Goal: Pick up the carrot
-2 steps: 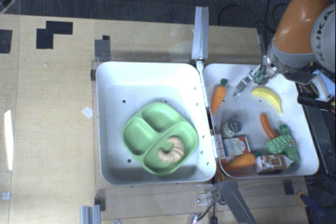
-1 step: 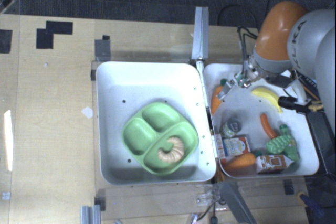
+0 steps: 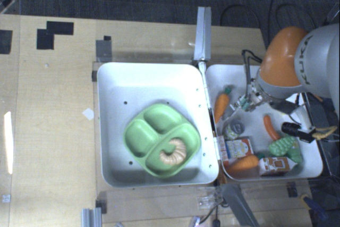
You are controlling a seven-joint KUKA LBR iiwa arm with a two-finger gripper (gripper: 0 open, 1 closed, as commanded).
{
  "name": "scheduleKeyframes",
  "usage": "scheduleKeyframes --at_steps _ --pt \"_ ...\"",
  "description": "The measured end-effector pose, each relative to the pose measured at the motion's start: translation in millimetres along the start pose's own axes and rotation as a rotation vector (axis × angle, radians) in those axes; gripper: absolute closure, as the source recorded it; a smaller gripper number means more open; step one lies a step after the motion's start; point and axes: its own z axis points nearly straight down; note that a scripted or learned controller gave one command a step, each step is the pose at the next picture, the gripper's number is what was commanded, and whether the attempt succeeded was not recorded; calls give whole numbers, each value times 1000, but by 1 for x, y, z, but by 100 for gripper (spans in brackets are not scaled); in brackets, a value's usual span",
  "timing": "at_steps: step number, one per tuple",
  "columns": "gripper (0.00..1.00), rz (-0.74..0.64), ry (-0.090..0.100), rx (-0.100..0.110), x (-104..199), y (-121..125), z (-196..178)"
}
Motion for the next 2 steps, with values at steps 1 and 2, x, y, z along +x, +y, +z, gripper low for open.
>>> scheduleKeyframes --at_steps 1,2 --pt "100 -2 -3 -10 0 4 -13" --pt "100 165 3 2 60 73 -128"
